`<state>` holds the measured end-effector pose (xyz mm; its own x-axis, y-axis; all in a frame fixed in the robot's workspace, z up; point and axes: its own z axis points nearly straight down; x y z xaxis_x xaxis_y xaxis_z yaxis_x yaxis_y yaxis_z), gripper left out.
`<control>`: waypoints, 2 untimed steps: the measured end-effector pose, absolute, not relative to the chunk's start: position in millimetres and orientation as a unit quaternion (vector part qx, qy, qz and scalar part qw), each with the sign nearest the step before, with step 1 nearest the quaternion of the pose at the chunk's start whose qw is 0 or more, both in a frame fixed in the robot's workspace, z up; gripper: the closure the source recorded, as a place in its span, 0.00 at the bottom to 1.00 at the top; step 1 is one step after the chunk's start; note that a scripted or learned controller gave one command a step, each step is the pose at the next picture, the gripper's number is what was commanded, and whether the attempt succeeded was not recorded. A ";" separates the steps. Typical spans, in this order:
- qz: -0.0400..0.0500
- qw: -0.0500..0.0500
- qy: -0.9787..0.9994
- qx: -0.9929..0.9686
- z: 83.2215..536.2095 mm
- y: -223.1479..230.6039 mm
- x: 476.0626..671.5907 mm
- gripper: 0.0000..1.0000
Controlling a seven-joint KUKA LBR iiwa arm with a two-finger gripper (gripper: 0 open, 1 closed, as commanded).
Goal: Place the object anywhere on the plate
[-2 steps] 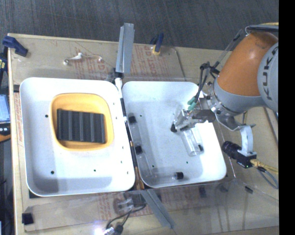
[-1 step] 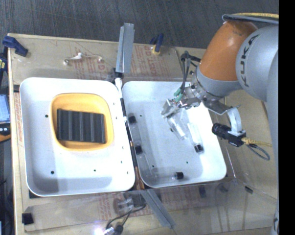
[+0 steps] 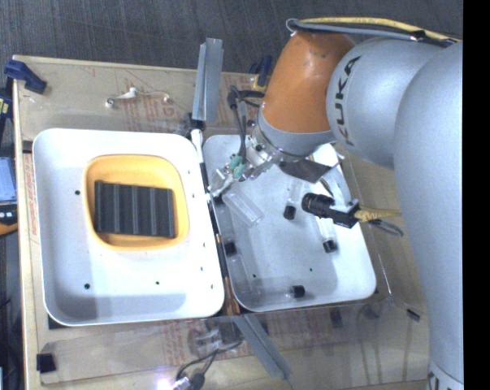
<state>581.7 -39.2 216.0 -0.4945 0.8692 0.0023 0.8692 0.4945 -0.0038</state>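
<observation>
Grey arm (image 3: pixel 407 136) over right bin (image 3: pixel 261 295)

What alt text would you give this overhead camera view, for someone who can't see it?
A big grey robot arm with an orange band reaches from the right over the right-hand white bin, which holds a few small dark pieces. The left white bin holds a yellow plate with a dark ribbed block lying on it.

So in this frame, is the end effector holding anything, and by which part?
Cannot be told. The end effector sits low over the right bin, under the wrist; the yellow plate in the left bin carries a dark ridged block.
</observation>
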 end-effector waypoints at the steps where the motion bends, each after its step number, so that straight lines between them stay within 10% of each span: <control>1: 0.001 0.002 -0.899 -0.438 200.1 7.6 592.1 1.00; 2: 0.001 0.002 -0.899 -0.438 200.1 7.4 592.1 0.00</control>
